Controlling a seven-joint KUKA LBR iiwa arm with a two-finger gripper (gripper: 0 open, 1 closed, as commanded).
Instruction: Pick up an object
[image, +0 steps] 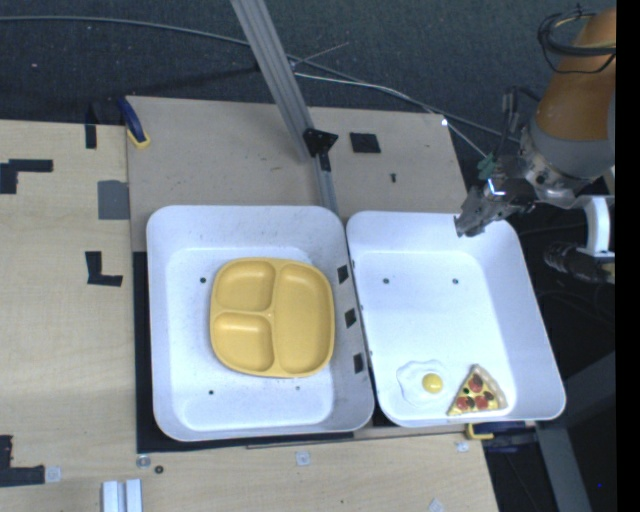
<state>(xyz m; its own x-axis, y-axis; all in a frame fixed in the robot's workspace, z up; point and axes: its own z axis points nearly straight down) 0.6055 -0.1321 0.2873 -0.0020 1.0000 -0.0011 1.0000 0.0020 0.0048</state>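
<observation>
In the right bin (450, 300), near its front edge, lie a toy fried egg (423, 381) and beside it, to the right, a toy pizza slice (478, 391). A yellow divided plate (271, 317) rests in the middle of the left bin (180, 300). My gripper (474, 220) hangs over the back right corner of the right bin, far from the egg and the pizza slice. Nothing shows between its fingertips.
A slanted metal bar (285, 85) runs from the top of the view down to the gap between the bins. Cables (400, 95) trail across the dark floor behind the bench. Black tape marks and a blue-yellow clip (133, 122) sit on the wooden bench at left.
</observation>
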